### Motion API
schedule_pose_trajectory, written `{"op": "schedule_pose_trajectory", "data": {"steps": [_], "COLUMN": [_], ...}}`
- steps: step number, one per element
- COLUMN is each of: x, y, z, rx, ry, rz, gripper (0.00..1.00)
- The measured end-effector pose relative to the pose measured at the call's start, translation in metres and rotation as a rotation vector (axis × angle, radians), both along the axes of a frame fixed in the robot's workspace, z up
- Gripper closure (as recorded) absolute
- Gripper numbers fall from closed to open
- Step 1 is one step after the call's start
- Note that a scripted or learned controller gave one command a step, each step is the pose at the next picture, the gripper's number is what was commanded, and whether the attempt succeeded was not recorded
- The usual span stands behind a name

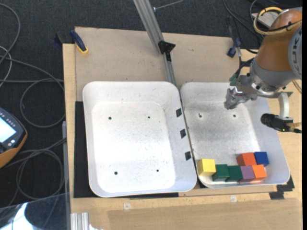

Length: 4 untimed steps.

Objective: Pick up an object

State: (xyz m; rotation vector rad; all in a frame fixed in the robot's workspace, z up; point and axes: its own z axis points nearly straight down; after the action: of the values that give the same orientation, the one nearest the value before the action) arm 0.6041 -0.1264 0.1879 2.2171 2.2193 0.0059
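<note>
A dark carpeted floor strewn with black cables surrounds a plywood bench [120, 47] that carries two shallow white bins side by side. A grey metal pole [152, 28] slants down from the top of the view and ends at a black bracket just above the gap between the bins. Blue clamps sit at the bench's far corners, one at the left [79, 42] and one at the right [234, 47]. At the left edge of the view part of an orange and black handheld device [8, 135] lies on the floor.

The left bin [96, 92] has a speckled floor with four small dark dots. The right bin [211, 87] holds a cluster of blocks packed along its near edge: a yellow block [207, 166] at the left, two green blocks [228, 172] beside it, then a purple block [247, 173], an orange block [259, 171], a red block [248, 158] and a blue block [261, 157] behind them. The blocks touch one another in a tight row.

The arm reaches in from the right, its orange band above the wrist. The gripper [233, 101] hangs over the far part of the right bin, well apart from the blocks, with nothing between it and them. Whether its claw is apart or together cannot be told at this size; nothing is seen in it.
</note>
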Motion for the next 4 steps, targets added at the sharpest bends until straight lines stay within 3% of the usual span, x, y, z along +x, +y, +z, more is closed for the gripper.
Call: {"op": "schedule_pose_trajectory", "data": {"steps": [2, 4], "x": [-0.003, -0.035], "y": [0.007, 0.109], "z": [0.105, 0.101], "rx": [-0.001, 0.003], "ry": [-0.002, 0.008], "rz": [0.001, 0.004], "gripper": [1.00, 1.00]}}
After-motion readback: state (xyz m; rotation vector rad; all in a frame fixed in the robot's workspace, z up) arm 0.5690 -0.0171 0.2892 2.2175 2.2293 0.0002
